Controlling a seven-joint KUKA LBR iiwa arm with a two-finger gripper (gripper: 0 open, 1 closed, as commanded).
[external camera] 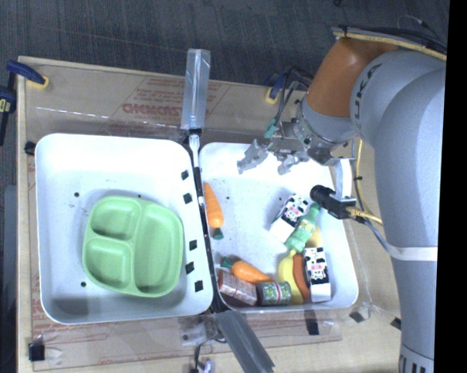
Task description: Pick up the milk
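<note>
Two cow-patterned milk cartons lie in the right bin (232, 220): one (292, 213) near its middle right, the other (316, 272) by the front right corner. My gripper (268, 160) hovers over the bin's far edge, up and to the left of the nearer carton and apart from it. Its fingers (250, 159) are spread open with nothing between them.
A green bottle (302, 233), a banana (289, 272), a can (274, 293), a brown box (237, 288) and two carrots (212, 207) (249, 271) share the right bin. The left bin (56, 174) holds a green divided plate (133, 247).
</note>
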